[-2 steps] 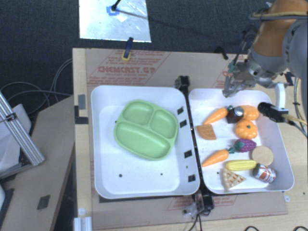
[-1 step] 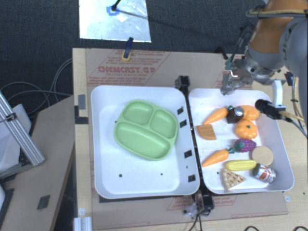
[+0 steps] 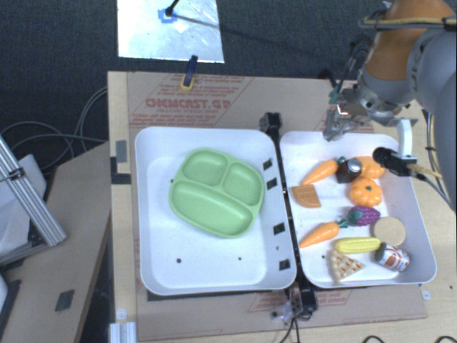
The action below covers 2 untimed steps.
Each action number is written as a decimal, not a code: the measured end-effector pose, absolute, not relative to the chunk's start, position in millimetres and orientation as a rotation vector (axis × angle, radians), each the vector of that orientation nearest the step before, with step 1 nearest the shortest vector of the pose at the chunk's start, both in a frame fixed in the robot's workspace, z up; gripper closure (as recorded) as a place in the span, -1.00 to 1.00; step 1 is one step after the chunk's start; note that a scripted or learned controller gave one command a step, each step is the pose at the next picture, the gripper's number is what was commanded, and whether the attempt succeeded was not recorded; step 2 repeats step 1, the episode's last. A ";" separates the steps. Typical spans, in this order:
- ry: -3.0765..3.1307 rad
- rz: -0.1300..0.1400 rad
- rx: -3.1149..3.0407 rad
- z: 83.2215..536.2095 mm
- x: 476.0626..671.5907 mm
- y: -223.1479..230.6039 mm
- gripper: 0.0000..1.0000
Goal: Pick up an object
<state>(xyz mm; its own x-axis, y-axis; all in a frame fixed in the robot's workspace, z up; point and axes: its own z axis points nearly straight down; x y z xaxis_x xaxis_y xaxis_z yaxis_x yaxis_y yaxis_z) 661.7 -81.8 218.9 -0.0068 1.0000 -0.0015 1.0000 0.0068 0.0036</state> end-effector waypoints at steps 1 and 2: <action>2.227 0.004 2.211 233.3 654.9 -76.5 1.00; 2.227 0.004 2.211 233.3 654.9 -76.5 1.00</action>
